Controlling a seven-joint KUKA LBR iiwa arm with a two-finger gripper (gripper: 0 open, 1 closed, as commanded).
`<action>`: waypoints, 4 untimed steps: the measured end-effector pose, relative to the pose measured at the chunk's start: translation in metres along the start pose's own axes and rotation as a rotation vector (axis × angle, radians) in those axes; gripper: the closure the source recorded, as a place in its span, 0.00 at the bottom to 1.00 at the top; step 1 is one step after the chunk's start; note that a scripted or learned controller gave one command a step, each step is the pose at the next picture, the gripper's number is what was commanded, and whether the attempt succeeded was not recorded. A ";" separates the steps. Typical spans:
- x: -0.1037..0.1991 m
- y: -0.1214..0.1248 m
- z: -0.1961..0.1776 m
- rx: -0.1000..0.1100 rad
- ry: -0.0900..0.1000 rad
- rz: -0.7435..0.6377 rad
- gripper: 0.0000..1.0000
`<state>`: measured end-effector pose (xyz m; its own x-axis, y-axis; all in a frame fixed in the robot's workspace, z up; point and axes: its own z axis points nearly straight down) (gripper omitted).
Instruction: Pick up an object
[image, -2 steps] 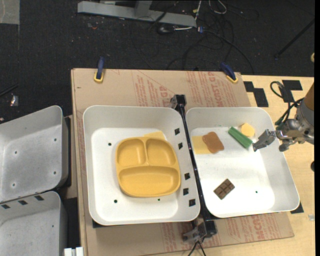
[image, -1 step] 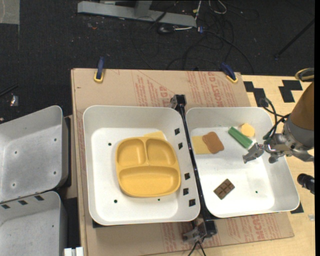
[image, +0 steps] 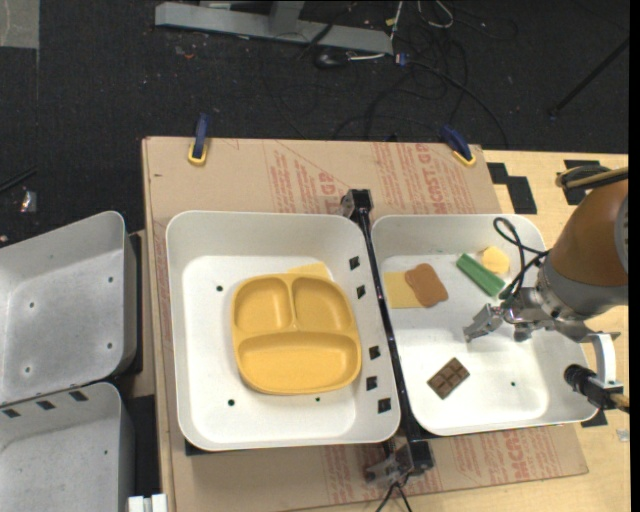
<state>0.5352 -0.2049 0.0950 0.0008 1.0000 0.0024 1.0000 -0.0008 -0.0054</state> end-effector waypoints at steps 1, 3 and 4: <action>0.000 0.000 0.003 -0.005 -0.002 0.001 0.00; -0.002 0.004 -0.071 -0.012 -0.005 -0.003 1.00; -0.002 0.006 -0.124 -0.012 -0.005 -0.004 1.00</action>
<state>0.5414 -0.2074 0.2194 -0.0028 1.0000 -0.0027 1.0000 0.0028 0.0063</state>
